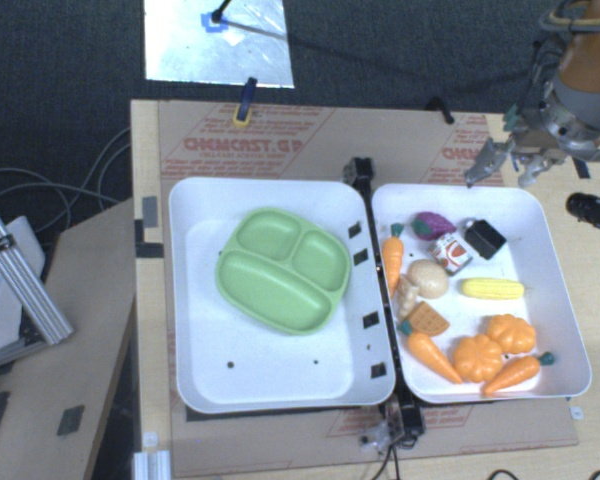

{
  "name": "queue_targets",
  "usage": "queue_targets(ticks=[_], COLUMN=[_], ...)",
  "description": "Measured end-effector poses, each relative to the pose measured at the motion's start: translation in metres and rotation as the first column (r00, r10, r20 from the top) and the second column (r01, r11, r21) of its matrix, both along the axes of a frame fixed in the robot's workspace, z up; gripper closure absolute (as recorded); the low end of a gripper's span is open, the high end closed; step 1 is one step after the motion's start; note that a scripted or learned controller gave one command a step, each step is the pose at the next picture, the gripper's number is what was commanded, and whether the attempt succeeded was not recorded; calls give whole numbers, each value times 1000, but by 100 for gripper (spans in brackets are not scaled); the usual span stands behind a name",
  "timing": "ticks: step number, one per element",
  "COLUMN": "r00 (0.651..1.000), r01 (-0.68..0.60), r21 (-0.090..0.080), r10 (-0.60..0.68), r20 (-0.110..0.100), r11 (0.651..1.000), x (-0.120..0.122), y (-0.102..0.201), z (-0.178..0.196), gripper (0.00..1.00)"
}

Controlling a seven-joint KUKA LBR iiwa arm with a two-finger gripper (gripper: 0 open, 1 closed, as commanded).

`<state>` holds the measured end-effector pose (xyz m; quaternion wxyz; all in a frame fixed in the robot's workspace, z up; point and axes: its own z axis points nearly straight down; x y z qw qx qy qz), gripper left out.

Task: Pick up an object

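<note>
My arm reaches in high, and my gripper [502, 164] hangs with its fingers spread and nothing between them. The toy food lies below it in the right bin [555, 243], the black block [484, 238] nearest.

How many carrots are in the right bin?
3: one carrot along the left wall, one near the front, one at the front right corner. None looks hidden.

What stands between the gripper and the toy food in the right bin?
Nothing visible does. The gripper hangs open above the far edge of the right bin, and the purple toy and black block nearest it lie uncovered.
</note>
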<state>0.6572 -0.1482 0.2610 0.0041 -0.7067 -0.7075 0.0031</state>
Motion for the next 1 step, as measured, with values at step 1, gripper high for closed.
queue_targets(ticks=[1], r00=[1000], r01=[-2], r21=[-2], r10=[2], r20=[12], r11=[1000], x=[2], y=[0], z=[8], gripper=[0])
